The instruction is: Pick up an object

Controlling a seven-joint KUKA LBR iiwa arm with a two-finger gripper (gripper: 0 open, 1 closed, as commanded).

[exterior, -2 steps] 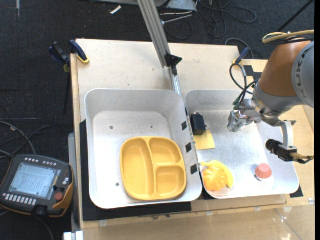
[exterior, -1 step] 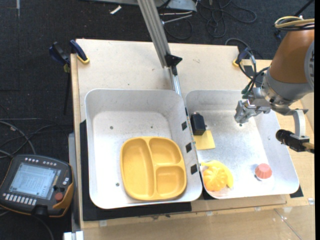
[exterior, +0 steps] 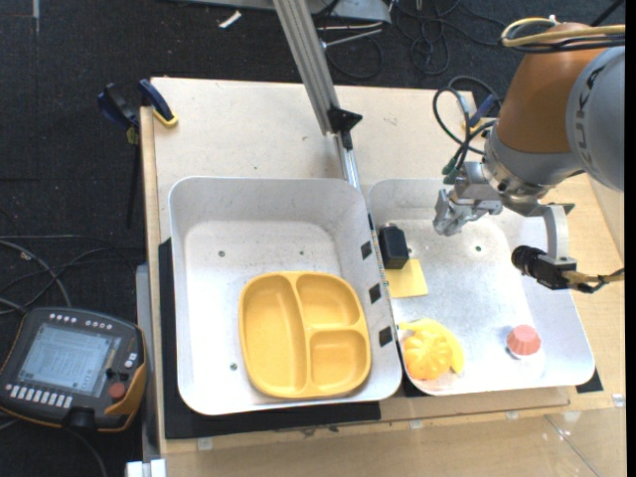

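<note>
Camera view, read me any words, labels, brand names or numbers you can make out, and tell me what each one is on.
"KU": grey letters running down the arm's housing near the view's right edge; the rest of the word is cut off.
Teach pendant at lower left: its screen and button markings are too small and blurred to read.
The yellow divided tray, yellow card and white bins bear no readable text.

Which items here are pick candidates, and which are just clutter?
Job:
- gripper, over the right bin
- yellow squishy object
- pink object
- flat yellow square
- small black object
- yellow divided tray, left bin

Lying about:
- teach pendant
- blue clamp
- cables
</note>
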